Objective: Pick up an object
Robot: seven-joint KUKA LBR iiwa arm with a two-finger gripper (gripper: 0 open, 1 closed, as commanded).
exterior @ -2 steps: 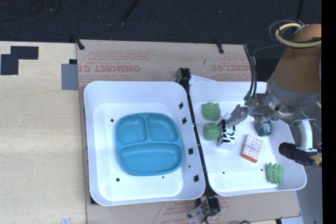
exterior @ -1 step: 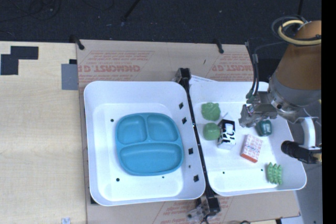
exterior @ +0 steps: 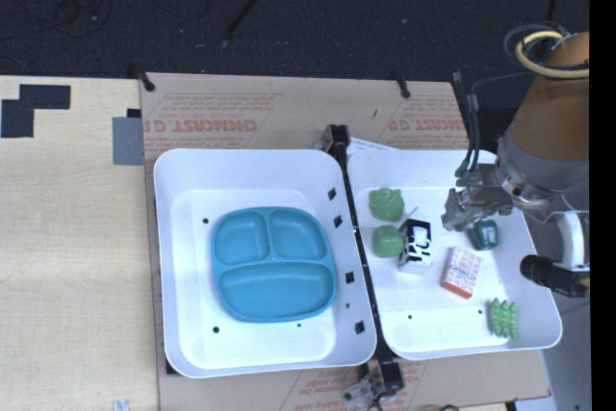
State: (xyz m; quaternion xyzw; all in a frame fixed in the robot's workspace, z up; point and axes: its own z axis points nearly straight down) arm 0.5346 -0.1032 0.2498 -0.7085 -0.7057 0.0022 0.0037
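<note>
Half-hidden under the gripper (exterior: 472, 210), a teal object (exterior: 484, 235) peeks out; whether it's gripped, I cannot tell.

The right bin (exterior: 539, 337) is taken as the landmark. The left bin (exterior: 178, 255) is set against its left side, with a divided tray (exterior: 272, 263) inside. Within the right bin, two lumps (exterior: 387, 203) (exterior: 388, 241) are placed left, a carton (exterior: 461, 271) centrally, and a studded block (exterior: 501, 318) at the near right corner.
</note>
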